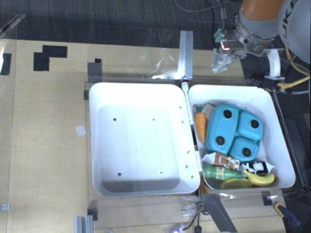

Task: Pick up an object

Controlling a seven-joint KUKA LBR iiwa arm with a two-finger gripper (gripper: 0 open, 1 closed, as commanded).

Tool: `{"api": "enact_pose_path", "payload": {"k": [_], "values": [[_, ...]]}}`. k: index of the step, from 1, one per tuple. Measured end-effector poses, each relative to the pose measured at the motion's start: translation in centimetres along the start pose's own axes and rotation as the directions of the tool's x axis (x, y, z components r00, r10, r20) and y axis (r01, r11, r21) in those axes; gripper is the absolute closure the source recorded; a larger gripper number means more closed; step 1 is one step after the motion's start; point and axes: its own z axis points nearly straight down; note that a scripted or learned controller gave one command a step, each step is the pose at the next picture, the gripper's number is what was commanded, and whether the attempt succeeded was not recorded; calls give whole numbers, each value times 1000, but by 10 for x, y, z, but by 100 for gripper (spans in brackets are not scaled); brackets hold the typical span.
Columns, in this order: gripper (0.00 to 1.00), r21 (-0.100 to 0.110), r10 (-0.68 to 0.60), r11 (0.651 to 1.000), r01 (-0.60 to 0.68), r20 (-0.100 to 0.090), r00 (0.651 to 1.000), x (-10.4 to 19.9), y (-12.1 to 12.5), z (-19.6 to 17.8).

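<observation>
Camera view has the gripper (222, 61) hanging beyond the right bin's (277, 111) far rim; I cannot tell its state. Best target looks like the blue tray (234, 131) lying mid-bin, so I'd come straight down over an edge.

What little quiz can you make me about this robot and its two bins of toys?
1. True or false: the big blue block lies in the left bin.
2. Which thing lies at the near edge of the right bin? A) yellow banana B) red car C) pink cup
3. Fill in: the orange carrot lies between the blue block and the ____ between the bins.

Key:
1. False, it lies in the right bin.
2. A
3. Divider. The pincer hangs beyond the far rim of the right bin, away from the toys.
</observation>
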Motion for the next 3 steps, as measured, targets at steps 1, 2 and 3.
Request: {"api": "enact_pose_path", "payload": {"k": [1, 2, 3], "values": [[0, 0, 0, 1000, 0, 0, 1000, 0, 0, 0], [0, 3, -103, 995, 103, -2, 995, -15, -62, 98], [100, -2, -103, 995, 103, -1, 995, -16, -60, 87]]}}
